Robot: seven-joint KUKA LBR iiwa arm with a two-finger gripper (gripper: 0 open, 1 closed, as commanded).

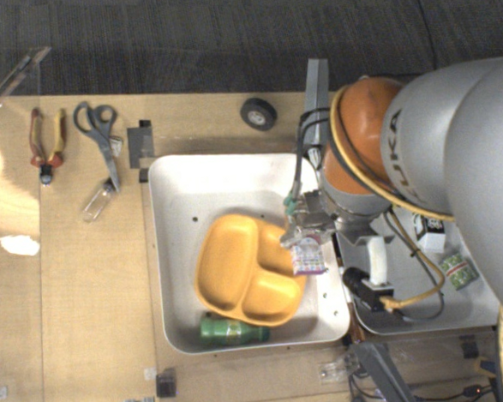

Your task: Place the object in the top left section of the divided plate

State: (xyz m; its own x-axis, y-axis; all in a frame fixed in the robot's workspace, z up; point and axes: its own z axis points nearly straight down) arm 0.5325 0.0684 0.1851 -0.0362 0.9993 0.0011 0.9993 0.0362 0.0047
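Seeing a small white packet (308,256) with purple print at the gripper (305,235), hanging at the right edge of the yellow divided plate (239,270). It sits right under the fingertips, but I can't tell whether the fingers are clamped on it or apart; the wrist hides them. The plate has three sections and lies tilted in the left bin (177,244). One green bottle (230,330) lies on its side, touching the plate's lower edge. The right bin (431,316) is mostly covered by the arm (436,131), with a small green-patterned item (456,270) in it. On the bench (69,294): one pair of scissors (101,142), one pair of red-handled pliers (45,141), one black tape roll (258,113). The arm comes in from the right, wrist pointing down over the divide between the bins.
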